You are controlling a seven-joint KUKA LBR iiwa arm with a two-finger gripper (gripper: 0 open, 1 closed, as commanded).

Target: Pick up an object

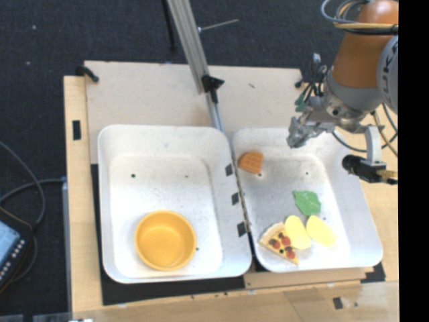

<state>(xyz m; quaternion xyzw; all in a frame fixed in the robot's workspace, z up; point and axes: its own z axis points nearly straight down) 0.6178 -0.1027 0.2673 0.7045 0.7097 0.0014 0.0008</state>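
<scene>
No readable writing shows anywhere. The claw (297,138) hangs over the right bin's (348,200) far edge, and I cannot tell how it is set. Just to its lower left lies a brown bread piece (251,162); farther below sit a green leaf (307,201), two yellow slices (310,231) and a pizza slice (279,243), with a yellow bowl (165,239) in the left bin (120,153).

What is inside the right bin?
The right bin holds a brown piece near its upper left, a green leaf, two yellow pieces and a pizza slice. The gripper hangs over its upper edge, hiding the floor beneath.
</scene>
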